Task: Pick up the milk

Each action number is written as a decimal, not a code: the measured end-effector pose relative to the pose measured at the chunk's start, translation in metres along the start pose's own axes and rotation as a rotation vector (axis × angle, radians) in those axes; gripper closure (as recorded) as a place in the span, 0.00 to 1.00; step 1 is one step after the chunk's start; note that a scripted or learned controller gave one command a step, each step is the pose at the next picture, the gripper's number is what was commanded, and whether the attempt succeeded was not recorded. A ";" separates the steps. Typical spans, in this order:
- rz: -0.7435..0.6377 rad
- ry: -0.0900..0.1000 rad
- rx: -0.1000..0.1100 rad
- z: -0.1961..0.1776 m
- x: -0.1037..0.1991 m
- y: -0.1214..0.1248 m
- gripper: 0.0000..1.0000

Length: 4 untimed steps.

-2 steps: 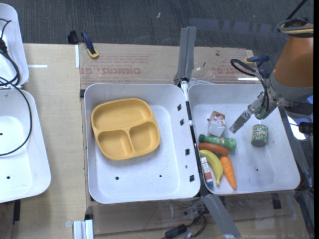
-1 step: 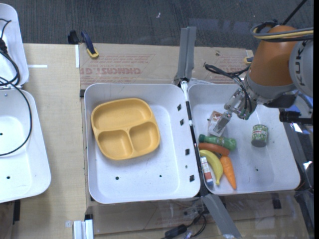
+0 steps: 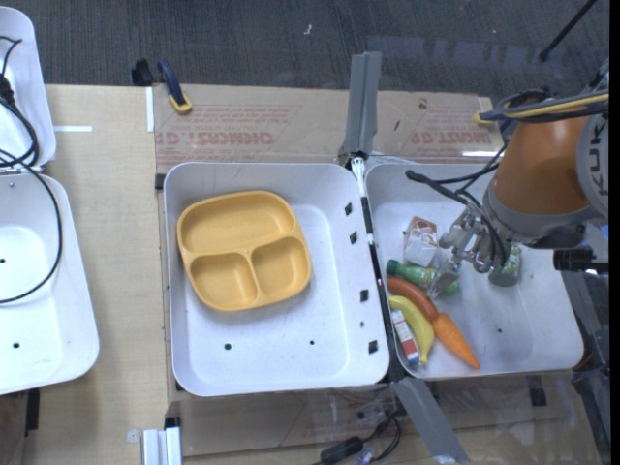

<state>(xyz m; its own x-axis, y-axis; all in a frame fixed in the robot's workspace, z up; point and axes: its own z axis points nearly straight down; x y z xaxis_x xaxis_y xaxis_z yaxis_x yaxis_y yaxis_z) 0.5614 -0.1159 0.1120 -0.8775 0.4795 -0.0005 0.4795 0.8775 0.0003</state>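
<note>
Not picked up yet, looks like. Milk (image 3: 419,241) sitting in the right bin (image 3: 542,352), toward its left wall, just above the veg pile: carrot (image 3: 453,340), banana (image 3: 415,320). Hand (image 3: 472,249) hovering right beside the carton, not clearly on it. Can't tell its state from this angle. Whole grab and lift left to do, probably. Yellow tray (image 3: 244,250) alone in the left bin.

Dark grey carpet (image 3: 291,17) lies beyond the pale wooden bench (image 3: 107,143).
</note>
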 end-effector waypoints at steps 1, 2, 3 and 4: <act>-0.134 -0.001 0.000 0.020 -0.018 -0.060 0.00; 0.026 -0.004 -0.002 -0.016 -0.038 0.001 0.00; 0.182 -0.004 -0.001 -0.049 -0.069 0.045 0.00; 0.246 -0.015 -0.009 -0.001 -0.070 0.028 0.00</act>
<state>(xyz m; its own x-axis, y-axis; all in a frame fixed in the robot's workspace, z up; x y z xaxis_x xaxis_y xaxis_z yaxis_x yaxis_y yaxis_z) 0.6360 -0.1251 0.1134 -0.7343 0.6787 -0.0145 0.6786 0.7344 0.0117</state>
